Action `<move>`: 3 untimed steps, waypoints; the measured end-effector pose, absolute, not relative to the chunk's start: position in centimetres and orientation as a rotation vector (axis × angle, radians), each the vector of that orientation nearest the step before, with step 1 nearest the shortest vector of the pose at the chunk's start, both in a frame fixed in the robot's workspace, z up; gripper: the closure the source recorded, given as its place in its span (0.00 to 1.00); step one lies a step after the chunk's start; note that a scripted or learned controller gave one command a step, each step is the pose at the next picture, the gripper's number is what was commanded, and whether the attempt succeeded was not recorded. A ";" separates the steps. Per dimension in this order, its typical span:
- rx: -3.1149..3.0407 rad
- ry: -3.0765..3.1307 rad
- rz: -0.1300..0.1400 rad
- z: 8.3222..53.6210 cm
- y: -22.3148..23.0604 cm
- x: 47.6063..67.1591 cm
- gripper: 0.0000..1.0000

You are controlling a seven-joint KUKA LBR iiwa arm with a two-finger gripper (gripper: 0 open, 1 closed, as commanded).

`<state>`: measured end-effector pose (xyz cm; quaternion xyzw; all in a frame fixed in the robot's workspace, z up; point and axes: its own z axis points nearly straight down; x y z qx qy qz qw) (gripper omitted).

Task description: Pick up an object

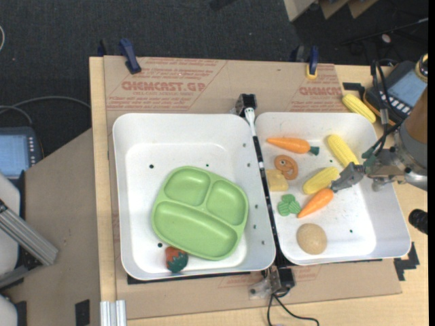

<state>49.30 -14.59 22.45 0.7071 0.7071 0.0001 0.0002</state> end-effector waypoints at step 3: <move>2.210 2.229 0.010 18.9 -3.3 52.0 1.00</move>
